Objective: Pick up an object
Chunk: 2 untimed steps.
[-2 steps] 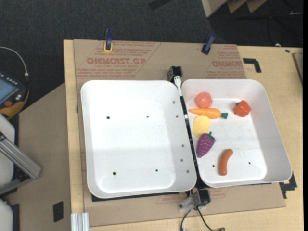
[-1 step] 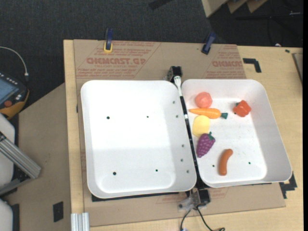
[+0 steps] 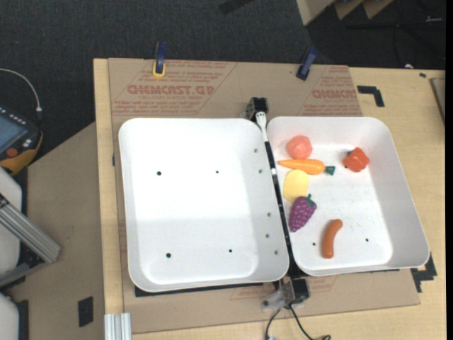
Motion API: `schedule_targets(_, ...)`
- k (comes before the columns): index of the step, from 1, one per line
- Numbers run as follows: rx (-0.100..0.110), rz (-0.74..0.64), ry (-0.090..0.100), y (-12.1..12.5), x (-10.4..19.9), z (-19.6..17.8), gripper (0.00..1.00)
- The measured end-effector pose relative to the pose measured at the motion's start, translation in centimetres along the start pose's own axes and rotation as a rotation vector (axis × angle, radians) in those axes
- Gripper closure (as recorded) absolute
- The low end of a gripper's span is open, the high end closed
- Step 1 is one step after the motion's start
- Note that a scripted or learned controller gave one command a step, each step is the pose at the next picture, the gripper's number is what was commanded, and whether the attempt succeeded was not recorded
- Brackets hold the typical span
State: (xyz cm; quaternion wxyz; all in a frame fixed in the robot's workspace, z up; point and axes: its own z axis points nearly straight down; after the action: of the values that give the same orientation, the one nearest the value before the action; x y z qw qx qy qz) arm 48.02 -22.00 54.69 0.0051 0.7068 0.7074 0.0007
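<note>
Two shallow white plastic bins sit side by side on the bench: the left bin [image 3: 141, 190] and the right bin [image 3: 382, 190]. Six small toy foods lie in the right one, one of each kind: one pink rounded fruit [image 3: 299, 146], one orange carrot with a green tip [image 3: 304, 166], one red pepper-shaped piece [image 3: 356, 160], one pale yellow lemon-like piece [image 3: 296, 184], one purple bunch of grapes [image 3: 301, 212] and one orange-brown sausage [image 3: 330, 238]. Two blue clamps [image 3: 160, 57] grip the far edge of the cardboard sheet [image 3: 233, 87].
</note>
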Motion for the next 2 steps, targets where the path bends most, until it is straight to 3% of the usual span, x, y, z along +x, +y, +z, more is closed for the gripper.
schedule_targets(2,-0.009,-0.001,-0.007,0.1,-0.1,-2.2,1.0)
